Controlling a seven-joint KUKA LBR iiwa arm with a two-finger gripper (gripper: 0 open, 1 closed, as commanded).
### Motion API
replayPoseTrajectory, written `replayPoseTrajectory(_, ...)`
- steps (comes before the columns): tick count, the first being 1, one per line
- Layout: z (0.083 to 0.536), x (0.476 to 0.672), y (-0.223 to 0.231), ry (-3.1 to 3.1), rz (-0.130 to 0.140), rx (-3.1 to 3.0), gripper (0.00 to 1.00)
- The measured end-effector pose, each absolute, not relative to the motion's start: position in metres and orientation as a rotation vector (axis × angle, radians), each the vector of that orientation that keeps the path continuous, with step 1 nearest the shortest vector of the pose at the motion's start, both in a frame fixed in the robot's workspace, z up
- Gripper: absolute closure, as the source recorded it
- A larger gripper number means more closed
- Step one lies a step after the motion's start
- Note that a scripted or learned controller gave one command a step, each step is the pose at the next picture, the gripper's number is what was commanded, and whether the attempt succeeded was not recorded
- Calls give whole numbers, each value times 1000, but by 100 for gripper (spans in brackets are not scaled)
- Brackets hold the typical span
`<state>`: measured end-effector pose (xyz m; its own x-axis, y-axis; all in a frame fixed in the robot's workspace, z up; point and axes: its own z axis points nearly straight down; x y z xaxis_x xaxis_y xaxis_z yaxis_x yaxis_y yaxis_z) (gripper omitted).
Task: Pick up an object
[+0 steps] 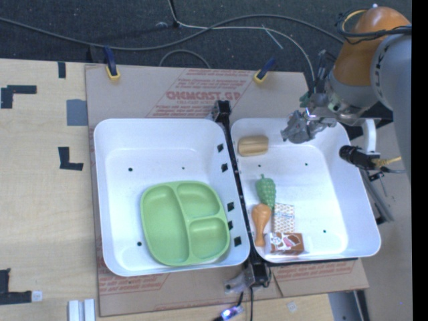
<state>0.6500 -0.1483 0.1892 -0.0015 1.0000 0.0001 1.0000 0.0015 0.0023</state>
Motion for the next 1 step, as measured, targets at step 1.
replayPoseTrajectory(1, 238, 642, -152, 2222, 3, 2219, 100)
